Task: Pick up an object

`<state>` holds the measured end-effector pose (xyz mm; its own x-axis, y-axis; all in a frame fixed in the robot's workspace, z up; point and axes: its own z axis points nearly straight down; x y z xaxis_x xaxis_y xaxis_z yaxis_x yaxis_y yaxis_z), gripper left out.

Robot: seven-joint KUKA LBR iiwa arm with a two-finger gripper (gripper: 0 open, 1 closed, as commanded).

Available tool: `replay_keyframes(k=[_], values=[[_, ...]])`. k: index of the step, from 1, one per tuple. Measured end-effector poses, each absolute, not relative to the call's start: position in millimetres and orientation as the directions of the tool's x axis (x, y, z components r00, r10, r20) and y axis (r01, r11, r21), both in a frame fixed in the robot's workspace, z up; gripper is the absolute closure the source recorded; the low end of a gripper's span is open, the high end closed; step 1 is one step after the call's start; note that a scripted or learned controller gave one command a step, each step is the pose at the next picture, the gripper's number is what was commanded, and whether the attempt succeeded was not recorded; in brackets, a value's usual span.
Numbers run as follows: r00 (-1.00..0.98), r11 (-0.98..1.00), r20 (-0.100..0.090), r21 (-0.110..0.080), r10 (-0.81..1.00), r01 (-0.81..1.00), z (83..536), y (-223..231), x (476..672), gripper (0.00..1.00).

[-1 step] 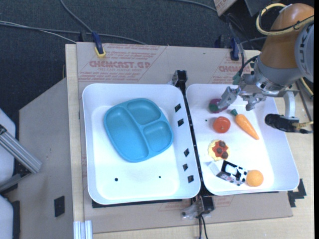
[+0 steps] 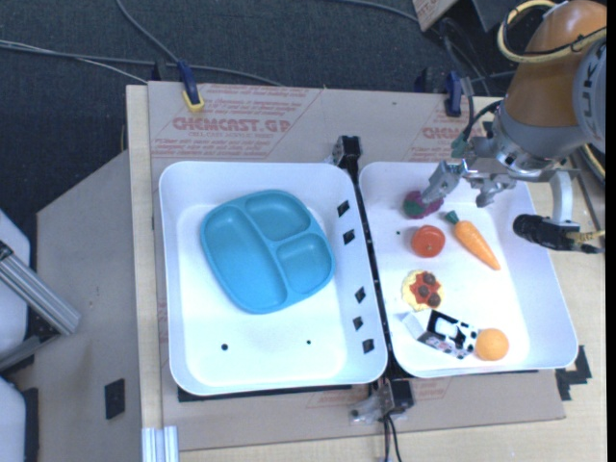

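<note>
The right bin (image 2: 539,296) holds several toys. A purple and green piece (image 2: 417,204) lies at its far left. Close by are a red tomato (image 2: 428,242) and an orange carrot (image 2: 476,243) with a green top. Toward the front lie a yellow and red pizza-like piece (image 2: 422,289), a black and white item (image 2: 449,333) and an orange ball (image 2: 492,344). My gripper (image 2: 462,194) hovers over the far end of this bin, open. One of its fingers (image 2: 439,185) reaches down right beside the purple piece. Nothing sits between the two.
A blue divided plate (image 2: 268,249) lies in the left bin (image 2: 183,287). A black divider with clips (image 2: 358,248) runs between the bins. Blue clamps (image 2: 191,90) hold the cardboard base at the back. The arm comes in from the upper right.
</note>
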<state>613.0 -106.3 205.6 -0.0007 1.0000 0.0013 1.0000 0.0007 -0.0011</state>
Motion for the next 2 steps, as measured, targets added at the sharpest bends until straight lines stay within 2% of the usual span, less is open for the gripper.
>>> replay_keyframes(k=[1, 2], values=[[-0.002, 0.002, 0.002, -0.006, 1.0, 1.0, 158, -105, 621.7, 0.0], [-0.001, 0.001, 0.002, -0.007, 1.0, 1.0, 115, -102, 621.9, 0.0]])
